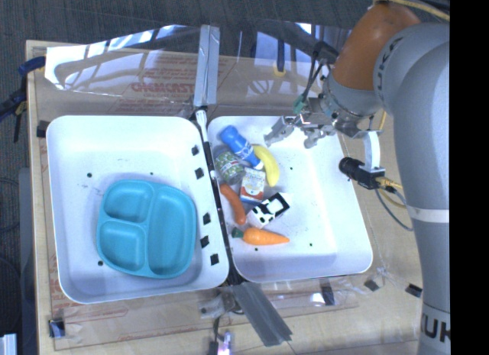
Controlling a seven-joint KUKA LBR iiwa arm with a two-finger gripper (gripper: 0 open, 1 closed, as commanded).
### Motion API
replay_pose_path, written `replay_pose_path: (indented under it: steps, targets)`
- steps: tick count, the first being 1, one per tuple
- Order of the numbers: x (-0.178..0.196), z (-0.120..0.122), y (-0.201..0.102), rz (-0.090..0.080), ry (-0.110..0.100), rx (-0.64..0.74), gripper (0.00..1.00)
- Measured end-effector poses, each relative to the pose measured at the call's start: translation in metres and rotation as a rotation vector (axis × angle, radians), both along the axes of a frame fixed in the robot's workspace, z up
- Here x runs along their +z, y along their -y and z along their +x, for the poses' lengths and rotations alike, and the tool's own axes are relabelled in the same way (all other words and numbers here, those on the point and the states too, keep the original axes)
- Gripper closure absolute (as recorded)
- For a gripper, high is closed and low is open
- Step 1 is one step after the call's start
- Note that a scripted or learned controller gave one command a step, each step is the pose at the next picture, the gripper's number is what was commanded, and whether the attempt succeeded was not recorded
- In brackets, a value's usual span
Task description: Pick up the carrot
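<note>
An orange carrot (pixel 264 236) with a green stub at its left end lies flat near the front of the right bin (pixel 336 224). A second, thinner orange carrot-like piece (pixel 233 202) lies along that bin's left wall, partly under other items. My gripper (pixel 294 135) hovers over the bin's back edge, well behind and to the right of the carrot. Its fingers (pixel 275 132) are spread open with nothing between them.
Crowded in the right bin's left half are a blue bottle (pixel 237 146), a banana (pixel 267 164), a small packet (pixel 253 185) and a black-and-white toy (pixel 269 208) just behind the carrot. A blue divided plate (pixel 147 227) sits in the left bin (pixel 76 147).
</note>
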State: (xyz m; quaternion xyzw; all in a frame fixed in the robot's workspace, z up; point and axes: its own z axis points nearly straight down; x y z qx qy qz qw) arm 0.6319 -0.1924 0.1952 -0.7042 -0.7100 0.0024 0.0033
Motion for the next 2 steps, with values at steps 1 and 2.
replay_pose_path:
  steps: [1,2]
  targets:
    - [-0.035,-0.063,0.018,-0.001,0.001,0.004,0.00]
    - [-0.104,-0.147,-0.063,0.000,0.007,0.117,0.00]
